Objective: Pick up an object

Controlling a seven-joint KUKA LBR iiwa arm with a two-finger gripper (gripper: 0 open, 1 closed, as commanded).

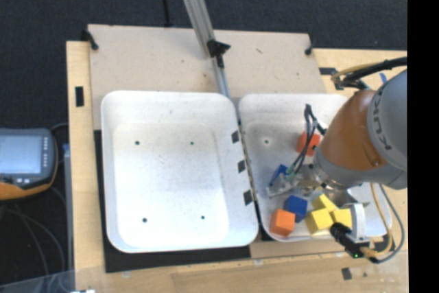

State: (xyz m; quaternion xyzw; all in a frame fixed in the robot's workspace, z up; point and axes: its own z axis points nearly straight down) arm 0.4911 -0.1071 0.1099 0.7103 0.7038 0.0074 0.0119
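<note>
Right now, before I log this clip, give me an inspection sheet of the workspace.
Surface: wooden bench bearing a left bin and a right bin, side by side.
Job's things: in the right bin, an orange cube, blue cube, yellow blocks, an orange piece and a blue piece.
Clutter: nothing seen.
Grippers: the arm reaches low over the right bin; its wrist covers the gripper.
Cables: thin wires beside the wrist; more cables at the bench's right edge.
Surroundings: dark floor, a metal rail, a small screen device at left.
</note>
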